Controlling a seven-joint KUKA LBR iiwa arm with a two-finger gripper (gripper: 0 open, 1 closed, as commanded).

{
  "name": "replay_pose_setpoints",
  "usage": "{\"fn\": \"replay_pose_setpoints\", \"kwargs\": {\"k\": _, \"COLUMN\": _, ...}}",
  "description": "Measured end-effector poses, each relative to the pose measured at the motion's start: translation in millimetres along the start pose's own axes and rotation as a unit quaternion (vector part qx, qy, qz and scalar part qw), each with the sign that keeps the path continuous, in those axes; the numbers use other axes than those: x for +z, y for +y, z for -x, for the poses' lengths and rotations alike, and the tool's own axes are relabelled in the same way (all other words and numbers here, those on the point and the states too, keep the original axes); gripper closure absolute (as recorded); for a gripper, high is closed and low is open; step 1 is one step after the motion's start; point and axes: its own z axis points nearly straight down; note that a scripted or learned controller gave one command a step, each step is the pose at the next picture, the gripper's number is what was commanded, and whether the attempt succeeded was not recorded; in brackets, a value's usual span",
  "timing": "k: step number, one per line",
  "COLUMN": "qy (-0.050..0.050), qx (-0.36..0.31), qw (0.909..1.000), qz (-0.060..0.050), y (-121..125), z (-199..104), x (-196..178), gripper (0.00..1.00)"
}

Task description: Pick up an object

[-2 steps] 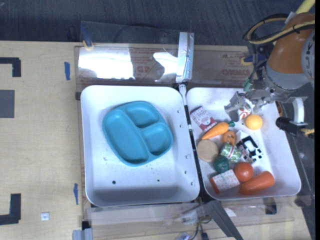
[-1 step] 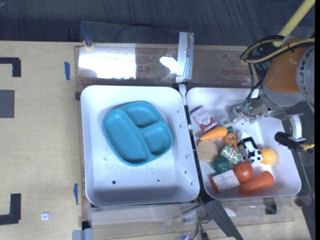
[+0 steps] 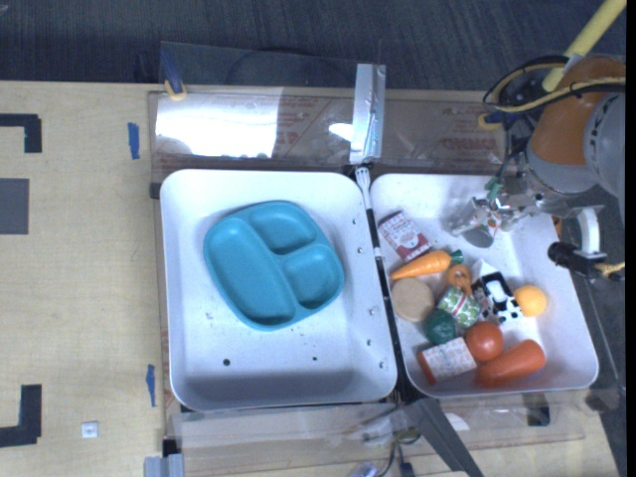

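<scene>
Metal two-finger pincer [image 3: 484, 217] hangs over the right white bin's [image 3: 576, 366] back, nothing visibly held; can't tell its state. Plastic toy food pile [image 3: 462, 316] sits just below-left of it. Pick not done.

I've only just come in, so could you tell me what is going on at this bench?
The grey arm reaches in from the right, its pincer over the upper part of the right bin, above a pile of toy food: a carrot, a tomato, a small carton. Nothing is visibly grasped. The left bin holds a blue divided plate.
</scene>
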Motion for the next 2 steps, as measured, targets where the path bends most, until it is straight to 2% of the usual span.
{"fn": "replay_pose_setpoints", "kwargs": {"k": 1, "qy": -0.002, "qx": -0.001, "qw": 1.0, "qz": 0.005, "y": 4.1, "z": 0.3, "x": -13.3, "gripper": 1.0}}
{"fn": "replay_pose_setpoints", "kwargs": {"k": 2, "qy": 0.0, "qx": 0.009, "qw": 0.9999, "qz": 0.004, "y": 17.8, "z": -78.1, "x": -104.1, "gripper": 1.0}}
